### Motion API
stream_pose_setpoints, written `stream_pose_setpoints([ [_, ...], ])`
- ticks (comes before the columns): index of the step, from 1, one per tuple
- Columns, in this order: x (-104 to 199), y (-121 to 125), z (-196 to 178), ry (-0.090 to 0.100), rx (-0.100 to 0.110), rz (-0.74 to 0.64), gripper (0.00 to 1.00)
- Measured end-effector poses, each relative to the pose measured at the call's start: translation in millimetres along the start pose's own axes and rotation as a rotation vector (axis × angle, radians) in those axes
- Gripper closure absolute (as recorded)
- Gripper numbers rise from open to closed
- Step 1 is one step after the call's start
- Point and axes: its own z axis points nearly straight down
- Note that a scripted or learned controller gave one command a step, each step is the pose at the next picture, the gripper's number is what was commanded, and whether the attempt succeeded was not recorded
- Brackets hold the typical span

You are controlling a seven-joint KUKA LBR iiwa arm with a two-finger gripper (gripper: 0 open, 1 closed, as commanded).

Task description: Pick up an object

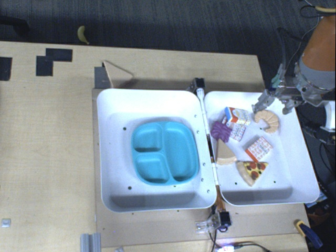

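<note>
My gripper (274,107) hangs over the far part of the right bin (302,161), its two fingers spread apart, open, with nothing between them. Just in front of and below it lies a tan croissant (271,121). Left of the croissant sits a small red, white and blue carton (236,119), and next to that a purple bunch of grapes (221,131). A red-and-white checked packet (259,148), a pizza slice (252,170) and a beige wedge (225,154) lie nearer the front.
The left bin (113,140) holds a blue divided plate (164,151). A ridge (206,135) separates the two bins. The arm's orange band (320,46) stands above the right bin's far right corner.
</note>
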Motion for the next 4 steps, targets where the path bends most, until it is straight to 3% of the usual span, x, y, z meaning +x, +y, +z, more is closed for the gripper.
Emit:
stream_pose_setpoints([
  [1,-8,-19,140,-0.002,-0.010,0.003,0.00],
  [2,-7,-17,129,-0.001,-0.014,0.001,1.00],
  [3,-7,-18,129,-0.001,-0.014,0.001,0.00],
  [4,19,-84,152,-0.004,-0.008,0.005,0.00],
])
